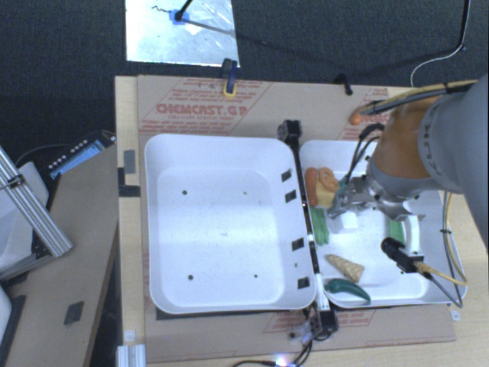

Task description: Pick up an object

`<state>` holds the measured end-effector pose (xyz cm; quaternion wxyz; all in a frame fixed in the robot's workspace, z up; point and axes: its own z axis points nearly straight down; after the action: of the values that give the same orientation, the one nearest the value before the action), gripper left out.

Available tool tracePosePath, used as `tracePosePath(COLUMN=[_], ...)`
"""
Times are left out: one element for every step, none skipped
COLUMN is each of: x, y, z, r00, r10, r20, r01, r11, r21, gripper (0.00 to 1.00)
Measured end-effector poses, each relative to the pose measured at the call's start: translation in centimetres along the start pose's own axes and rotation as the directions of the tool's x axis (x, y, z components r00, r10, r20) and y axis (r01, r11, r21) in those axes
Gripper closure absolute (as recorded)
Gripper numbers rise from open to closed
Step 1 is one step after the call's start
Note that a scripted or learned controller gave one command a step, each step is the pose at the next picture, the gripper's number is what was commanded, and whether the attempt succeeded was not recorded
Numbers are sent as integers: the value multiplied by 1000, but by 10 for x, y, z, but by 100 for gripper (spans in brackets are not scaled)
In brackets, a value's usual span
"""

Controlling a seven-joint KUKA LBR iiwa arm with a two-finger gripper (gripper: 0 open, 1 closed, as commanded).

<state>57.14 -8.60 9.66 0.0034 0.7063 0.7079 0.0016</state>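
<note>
Objects crowd the right bin (428, 293): an orange piece (322, 180), a green strip (319, 226) and a tan cone (345, 265). The gripper (345, 205) sits low among them, and whether it is open or closed cannot be told. It could clip two neighbours and lift neither.

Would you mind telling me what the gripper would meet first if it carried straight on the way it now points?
Probably the small white block just under the gripper, lying on the floor of the right bin; the yellow piece sits close beside it, and depth is hard to judge from this slanted view.

Right white bin (382, 295): orange-red rounded pieces (321, 180) near left wall, tan cone (345, 265) flat, teal curved piece (348, 289) at front edge.
</note>
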Motion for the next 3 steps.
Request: tracePosePath(x=[1,-11,-11], y=[51,92,100], z=[9,14,-73], r00=[1000,1000,1000], r10=[-3,-3,-3], r20=[-2,-4,-2], r01=[3,3,3], r11=[1000,1000,1000], r21=[1,29,-3], gripper=[100,100,100])
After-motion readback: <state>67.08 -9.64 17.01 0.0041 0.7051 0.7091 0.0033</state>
